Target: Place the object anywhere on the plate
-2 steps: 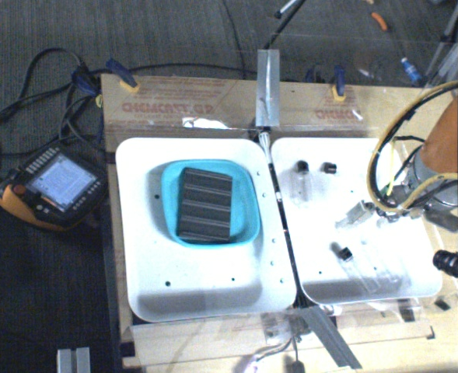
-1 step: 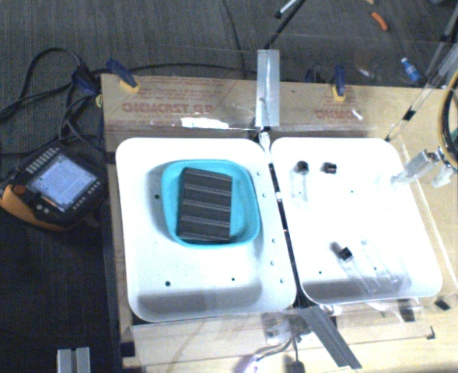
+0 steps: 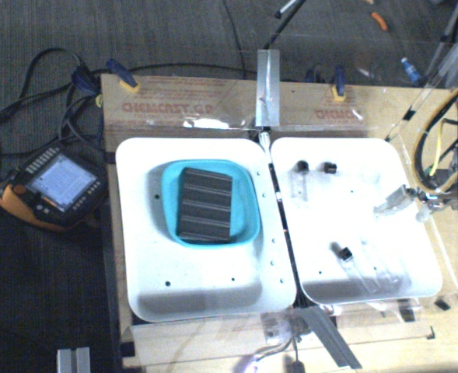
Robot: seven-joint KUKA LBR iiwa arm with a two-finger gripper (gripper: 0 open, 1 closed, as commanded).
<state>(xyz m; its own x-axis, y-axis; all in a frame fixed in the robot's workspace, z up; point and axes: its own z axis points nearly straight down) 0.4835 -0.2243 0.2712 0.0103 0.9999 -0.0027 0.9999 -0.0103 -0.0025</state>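
Note:
A blue, rounded-square plate [image 3: 248, 210] rests in the left white bin [image 3: 139, 231]. A dark grey ribbed block [image 3: 205, 204] lies flat on the plate, roughly centred and turned slightly clockwise. All of the block sits inside the plate's rim. Nothing is touching it.
The right white bin [image 3: 384, 274] holds three small clear pieces with black caps [image 3: 301, 166] [image 3: 330, 168] [image 3: 342, 252]. A clear, silvery fitting [image 3: 400, 200] sits at its right rim beside yellow and black cables [image 3: 435, 158]. A metal post [image 3: 267, 92] stands behind the gap between the bins. A pendant [image 3: 57, 186] lies off the bench to the left.

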